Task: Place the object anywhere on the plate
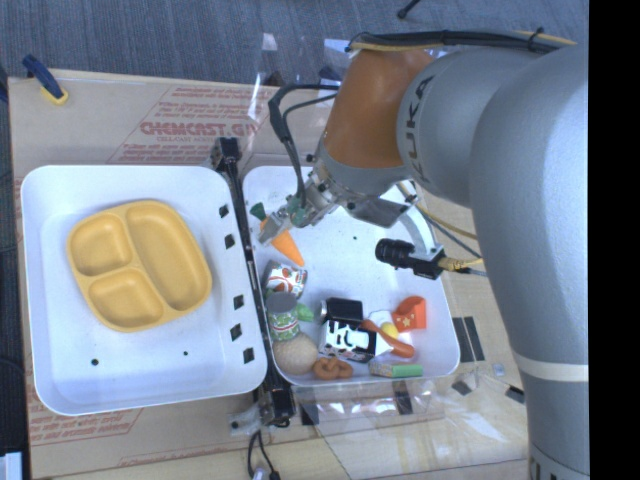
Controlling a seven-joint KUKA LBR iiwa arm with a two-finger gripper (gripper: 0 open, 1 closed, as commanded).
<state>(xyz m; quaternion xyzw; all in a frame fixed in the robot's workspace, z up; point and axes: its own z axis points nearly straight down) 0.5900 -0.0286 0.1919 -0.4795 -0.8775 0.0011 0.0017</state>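
One tool (298,211) shows at the end of the grey arm (500,118), low over the upper left part of the right bin (440,298); whether it is released or clenched cannot be told, as the wrist covers it. It sits just above the orange carrot (287,247), close to or touching the carrot's green top, and contact cannot be made out. That carrot lies in the right bin near its left wall, pointing down and right.

The arm comes in from the right, its wide grey body filling the upper right, the orange band (365,108) bent down toward the bin, with black cables looping by the wrist.

Two white bins sit side by side on the counter (120,108). One yellow plate (138,264) with three compartments lies in the left bin (50,368), well apart from the carrot. In the lower half of the right bin lies a cluster of small things: one can (283,280), one black-and-white box (346,336), one red piece (410,314), one pretzel-shaped brown piece (331,369), and a few more too jumbled to count.
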